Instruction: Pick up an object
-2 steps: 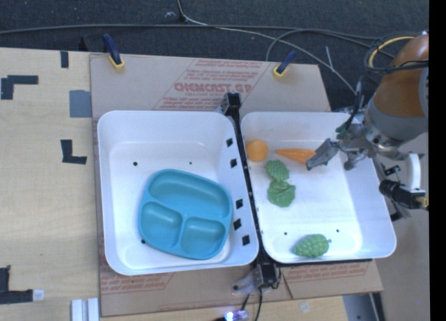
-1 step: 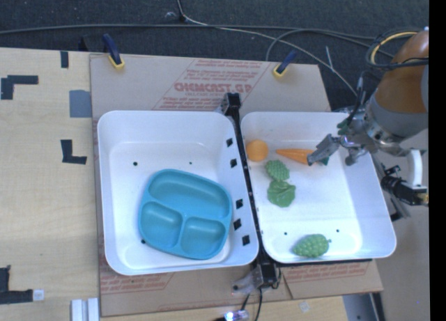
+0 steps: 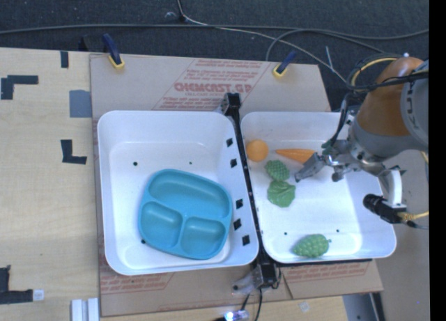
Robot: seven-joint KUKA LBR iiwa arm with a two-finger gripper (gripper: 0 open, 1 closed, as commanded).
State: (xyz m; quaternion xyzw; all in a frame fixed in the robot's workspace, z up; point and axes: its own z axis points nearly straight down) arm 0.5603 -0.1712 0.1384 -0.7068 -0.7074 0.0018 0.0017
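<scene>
- Hovering over the right bin (image 3: 376,239), the gripper (image 3: 306,171) is pointing toward the view's left; whether it is open or closed cannot be told from this angle.
- Nothing is showing as held; the tip is sitting just beside the orange carrot (image 3: 295,154) and near the two green leafy pieces (image 3: 279,182).
- Grey metal links of the arm (image 3: 390,121) are reaching in from the right, with an orange section curving above the wrist.
- Lying in the right bin are the tapered carrot, a small round orange ball (image 3: 257,150), the two bumpy green leafy pieces near the middle, and a knobbly green piece (image 3: 311,246) near the front wall.
- Resting in the left bin (image 3: 115,138) is a smooth blue plastic tray (image 3: 185,213) with rounded corners, divided into three compartments.
- Both bins are shallow, white and glossy, and they are touching along a black divider with clips (image 3: 240,173).
- Under the bins, a brown cardboard sheet (image 3: 181,83) is carrying red printed lettering, too blurred to read with confidence.
- Two clamps with blue handles and yellow tips (image 3: 113,51) are holding the cardboard's far edge.
- Black tape marks (image 3: 19,84) are showing on the pale wooden bench (image 3: 42,208) at the left.
- Thin cables (image 3: 209,24) are running across the dark floor beyond the bench.
</scene>
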